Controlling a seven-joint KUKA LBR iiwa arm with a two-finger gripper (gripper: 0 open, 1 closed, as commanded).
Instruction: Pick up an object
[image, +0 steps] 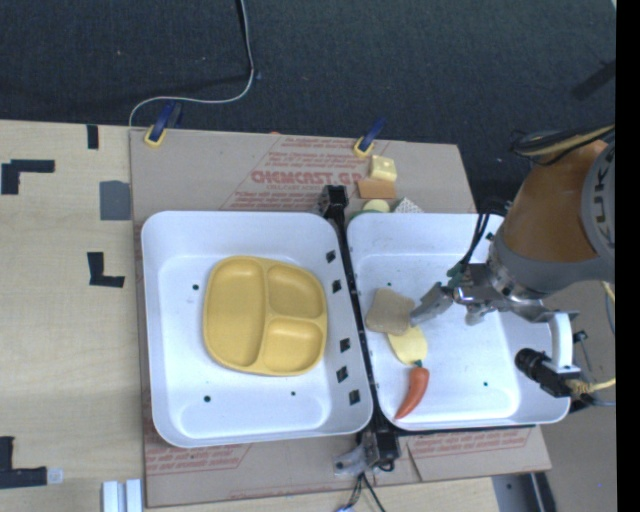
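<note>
- While the grey two-finger gripper (428, 305) hovers, finger state impossible to tell, aim squarely for the flat tan wedge (390, 311) just beyond its tip.
- Avoid the pale yellow round piece (407, 346) beside it.

Tan slab (389, 311), yellow piece (407, 346), red pepper (413, 391): rt bin.

1. A light wooden bench top (60, 330) carries black tape marks and a grey square patch (114, 199) at its left.
2. A brown printed cardboard sheet (290, 175) lies flat on the bench, held at its far edge by two blue-and-yellow clamps (160, 125).
3. Dark blue carpeted floor (400, 60) runs behind the bench.
4. A thin white cable (235, 70) loops over that carpet.
</note>
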